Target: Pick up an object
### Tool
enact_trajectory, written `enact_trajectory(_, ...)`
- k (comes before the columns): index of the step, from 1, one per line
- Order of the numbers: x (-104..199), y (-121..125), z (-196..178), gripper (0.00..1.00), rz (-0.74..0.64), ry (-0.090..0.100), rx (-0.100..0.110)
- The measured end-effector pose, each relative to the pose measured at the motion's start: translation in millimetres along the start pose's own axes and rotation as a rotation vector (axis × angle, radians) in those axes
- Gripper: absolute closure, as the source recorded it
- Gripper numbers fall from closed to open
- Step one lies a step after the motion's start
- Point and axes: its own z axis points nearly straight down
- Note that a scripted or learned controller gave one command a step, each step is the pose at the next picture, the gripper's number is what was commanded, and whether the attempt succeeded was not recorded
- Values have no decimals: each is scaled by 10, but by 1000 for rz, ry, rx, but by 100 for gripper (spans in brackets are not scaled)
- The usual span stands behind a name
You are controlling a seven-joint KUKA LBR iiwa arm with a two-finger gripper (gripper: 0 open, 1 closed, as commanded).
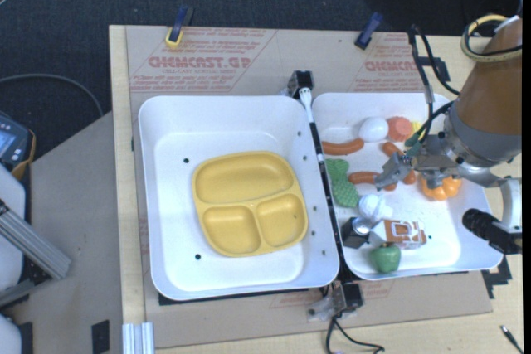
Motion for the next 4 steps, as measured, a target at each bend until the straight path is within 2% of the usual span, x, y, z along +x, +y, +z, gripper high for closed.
enact_trajectory(1,1,27,-62,0,-3,-2,-13)
enact_trajectory(2,-88,-19,445,0,-1,0,-6)
enact_trajectory(4,-12,-69,1371,0,-2,0,-8)
